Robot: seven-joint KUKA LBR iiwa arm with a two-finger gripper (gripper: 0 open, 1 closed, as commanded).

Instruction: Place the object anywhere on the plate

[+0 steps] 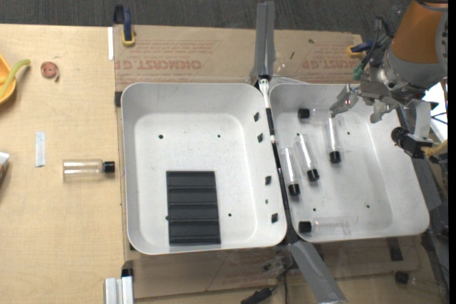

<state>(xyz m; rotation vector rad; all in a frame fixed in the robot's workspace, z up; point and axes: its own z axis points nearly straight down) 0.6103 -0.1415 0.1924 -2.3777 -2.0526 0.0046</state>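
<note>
While we are hovering the gripper [361,102] over the right bin [399,221], its fingers are holding nothing, and we cannot tell their spread. Clear vials [333,140] are lying just below them; the dark ridged plate [192,206] is sitting well leftward. We judge grasping comes next.

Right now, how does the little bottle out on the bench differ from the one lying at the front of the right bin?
The bench vial lies on bare wood left of the bins; the front vial lies inside the right bin. The bench vial's black cap points right; the front vial's points left. Both are clear, black-capped and lying flat.
</note>
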